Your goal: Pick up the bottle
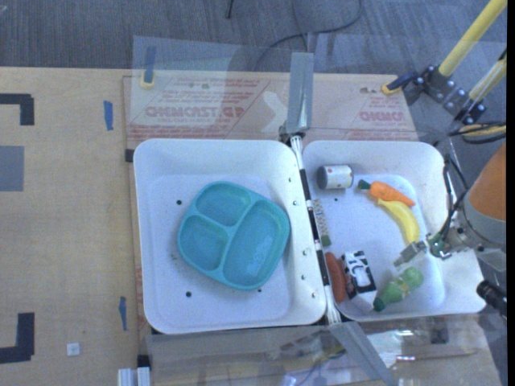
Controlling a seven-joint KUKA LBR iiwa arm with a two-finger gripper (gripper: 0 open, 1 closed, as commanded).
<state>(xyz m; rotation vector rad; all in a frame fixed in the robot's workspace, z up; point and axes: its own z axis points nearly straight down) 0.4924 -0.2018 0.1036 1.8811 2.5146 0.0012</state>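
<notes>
Your green plastic bottle [397, 287] lay on its side in the right-hand shallow white bin [426, 155], near that bin's front right corner, its cap end pointing toward the front left. Your two-finger gripper [420, 249] hung just above and to the right of the bottle, near its upper end; nothing was seen between its fingers, and you could not tell from this view whether they were spread or closed.

Just beside the gripper, on its left, you had a curved yellow banana [402, 218], with an orange carrot [389, 192] touching the banana's far end. A small black and white box [359, 271] and a red sausage-shaped item [335, 277] lay to the bottle's left, against the divider. A grey and white cylinder [335, 176] sat well apart at the back.

The bottle lay close to the front wall; bare floor showed at mid-bin. The left-hand white bin [157, 163] held a teal three-compartment plate [233, 234]
</notes>
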